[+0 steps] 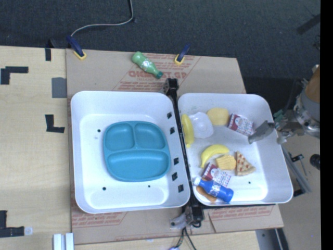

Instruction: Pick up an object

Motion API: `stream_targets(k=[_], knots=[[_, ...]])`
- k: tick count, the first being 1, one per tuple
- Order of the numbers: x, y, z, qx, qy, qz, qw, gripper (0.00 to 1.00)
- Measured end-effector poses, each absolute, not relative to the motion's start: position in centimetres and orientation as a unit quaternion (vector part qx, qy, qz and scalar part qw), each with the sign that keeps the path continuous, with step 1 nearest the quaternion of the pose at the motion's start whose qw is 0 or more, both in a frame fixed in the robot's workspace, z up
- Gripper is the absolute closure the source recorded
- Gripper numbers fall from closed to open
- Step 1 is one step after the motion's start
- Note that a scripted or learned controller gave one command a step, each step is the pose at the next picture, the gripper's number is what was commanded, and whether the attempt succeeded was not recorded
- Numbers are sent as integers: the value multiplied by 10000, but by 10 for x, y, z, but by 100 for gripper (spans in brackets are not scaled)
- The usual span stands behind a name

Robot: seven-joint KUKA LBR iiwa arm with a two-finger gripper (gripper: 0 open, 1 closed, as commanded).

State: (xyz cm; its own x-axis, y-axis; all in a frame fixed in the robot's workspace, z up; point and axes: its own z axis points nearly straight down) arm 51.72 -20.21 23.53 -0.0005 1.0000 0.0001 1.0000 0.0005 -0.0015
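- Wooden bench with a sheet of brown cardboard on top, dark carpet behind it, and a white cable looping across that carpet at the back.
- Two shallow white bins sit side by side on the cardboard, touching along the middle.
- Left bin has a blue divided plate lying flat in it, pretty much centred.
- Right bin is where all the small stuff is: a yellow lemon-ish thing near the back, a clear plastic cup just left of it, and a red-and-white packet to its right.
- Nearer the front there's a banana, a cracker touching it, a pizza slice beside that, and a blue bottle lying on its side at the front edge.
- A green bottle lies on the cardboard behind the bins, outside both.
- Gripper comes in from the right, hanging over the right bin's right side, just beside the red-and-white packet. Nothing between the fingers as far as I can see, but honestly can't tell how far apart they are.
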Motion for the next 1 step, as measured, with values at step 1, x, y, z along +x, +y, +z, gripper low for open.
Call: stream_targets(k=[1], knots=[[487,-128,174,-7064,-7078,7,16,0]])
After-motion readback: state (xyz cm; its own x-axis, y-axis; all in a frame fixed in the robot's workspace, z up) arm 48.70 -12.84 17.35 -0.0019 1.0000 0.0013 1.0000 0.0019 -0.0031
